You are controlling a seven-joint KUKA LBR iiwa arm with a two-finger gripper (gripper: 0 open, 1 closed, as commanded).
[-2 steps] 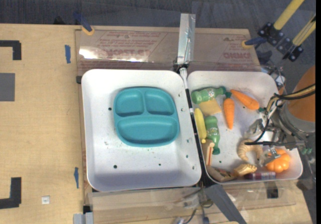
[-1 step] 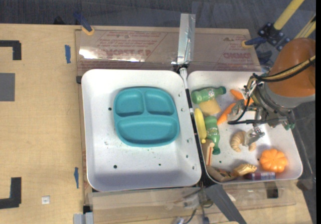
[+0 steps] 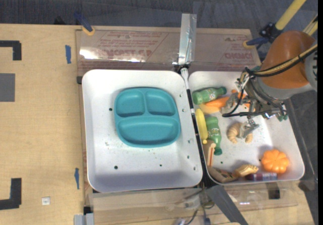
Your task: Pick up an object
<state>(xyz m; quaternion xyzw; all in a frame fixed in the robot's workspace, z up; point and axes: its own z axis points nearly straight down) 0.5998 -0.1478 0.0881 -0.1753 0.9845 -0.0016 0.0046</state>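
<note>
Hovering the metal gripper (image 3: 249, 127) low inside the right bin (image 3: 295, 141), just beside a tan, lumpy pastry shape (image 3: 233, 131); grip impossible to tell. Crowding nearby: ribbed orange pumpkin (image 3: 275, 161), green bottle (image 3: 208, 94), yellow banana (image 3: 201, 123). Cradling a smooth teal divided plate (image 3: 146, 117) in the left bin (image 3: 98, 133).

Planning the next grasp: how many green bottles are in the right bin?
2. One green bottle lies at the bin's top left beside the carrot; the other lies along the left wall beside the banana. More may be hidden under the arm.
</note>
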